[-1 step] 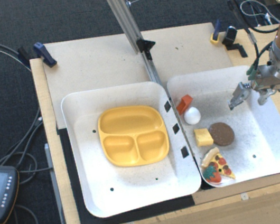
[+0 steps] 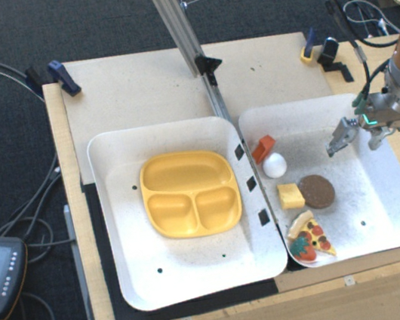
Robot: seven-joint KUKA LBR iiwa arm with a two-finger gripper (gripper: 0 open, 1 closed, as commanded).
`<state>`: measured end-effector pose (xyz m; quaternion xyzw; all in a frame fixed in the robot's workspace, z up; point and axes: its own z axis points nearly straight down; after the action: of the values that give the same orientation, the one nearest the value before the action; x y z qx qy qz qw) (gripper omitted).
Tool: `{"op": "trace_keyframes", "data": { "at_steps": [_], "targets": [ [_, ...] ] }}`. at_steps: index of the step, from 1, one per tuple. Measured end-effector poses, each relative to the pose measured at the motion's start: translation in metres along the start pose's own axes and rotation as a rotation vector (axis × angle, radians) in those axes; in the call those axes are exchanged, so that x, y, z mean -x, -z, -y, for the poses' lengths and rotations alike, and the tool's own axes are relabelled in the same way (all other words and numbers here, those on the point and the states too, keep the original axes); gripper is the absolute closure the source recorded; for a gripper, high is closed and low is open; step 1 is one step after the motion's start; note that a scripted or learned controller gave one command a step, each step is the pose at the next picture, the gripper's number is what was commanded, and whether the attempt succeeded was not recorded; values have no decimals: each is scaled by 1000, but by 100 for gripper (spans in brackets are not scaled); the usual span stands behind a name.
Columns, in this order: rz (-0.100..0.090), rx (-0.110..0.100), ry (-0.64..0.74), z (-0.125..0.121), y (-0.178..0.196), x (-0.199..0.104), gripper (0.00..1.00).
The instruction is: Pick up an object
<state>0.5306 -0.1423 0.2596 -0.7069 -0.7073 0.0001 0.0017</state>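
My gripper (image 2: 357,137) hangs over the right side of the right bin (image 2: 391,198), its two fingers spread apart with nothing between them. Left of it, along the bin's left wall, lie a red block (image 2: 262,148), a white egg (image 2: 274,165), a yellow cheese cube (image 2: 290,195), a brown round patty (image 2: 317,191) and a pizza slice (image 2: 309,239). The patty is the closest of these, down and to the left of the fingers.
A yellow divided tray (image 2: 190,192) sits in the left bin (image 2: 117,208). A metal pole (image 2: 173,14) rises from the divider between the bins. Blue clamps (image 2: 63,76) and cables sit at the bench corners.
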Motion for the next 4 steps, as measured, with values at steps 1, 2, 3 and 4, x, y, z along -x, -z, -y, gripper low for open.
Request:
{"op": "trace_keyframes", "data": {
  "at_steps": [1, 2, 3, 4],
  "targets": [
    [-1, -6, 0, 1, -62, -6, 0],
    [-1, -5, 0, -8, -110, -7, 0],
    [1, 2, -2, -8, -161, -7, 0],
    [2, 8, 0, -10, -148, -7, 100]
  ]
}}
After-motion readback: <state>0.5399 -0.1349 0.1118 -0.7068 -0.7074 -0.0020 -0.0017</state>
